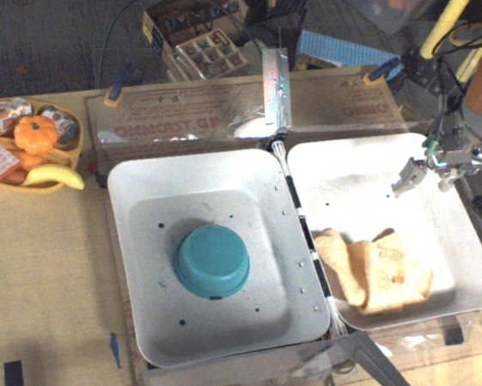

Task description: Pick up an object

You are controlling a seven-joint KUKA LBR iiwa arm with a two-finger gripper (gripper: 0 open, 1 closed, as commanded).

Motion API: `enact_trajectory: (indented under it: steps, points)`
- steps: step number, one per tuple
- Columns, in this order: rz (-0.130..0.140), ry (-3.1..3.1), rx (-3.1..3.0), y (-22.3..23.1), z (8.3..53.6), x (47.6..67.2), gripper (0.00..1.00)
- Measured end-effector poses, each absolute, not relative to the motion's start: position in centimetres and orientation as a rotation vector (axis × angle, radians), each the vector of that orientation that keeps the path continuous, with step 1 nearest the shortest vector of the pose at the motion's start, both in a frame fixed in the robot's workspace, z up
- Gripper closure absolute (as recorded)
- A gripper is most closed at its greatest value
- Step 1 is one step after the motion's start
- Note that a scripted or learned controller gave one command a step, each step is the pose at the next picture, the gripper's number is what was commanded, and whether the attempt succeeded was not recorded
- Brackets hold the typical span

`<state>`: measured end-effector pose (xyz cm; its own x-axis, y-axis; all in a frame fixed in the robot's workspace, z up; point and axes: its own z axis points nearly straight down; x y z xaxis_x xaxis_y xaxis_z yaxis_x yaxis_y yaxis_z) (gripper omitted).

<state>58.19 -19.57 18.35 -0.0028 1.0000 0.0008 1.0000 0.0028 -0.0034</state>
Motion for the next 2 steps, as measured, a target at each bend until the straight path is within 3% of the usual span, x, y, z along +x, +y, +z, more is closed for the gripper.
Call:
enact_trajectory:
  steps: [1, 2]
  points:
    - [-0.006, -2.249, -2.197, -15.91, 9.02, 49.29, 0.0]
    - [-0.009, -2.245, -2.202, -16.06, 9.81, 49.4, 1.0]
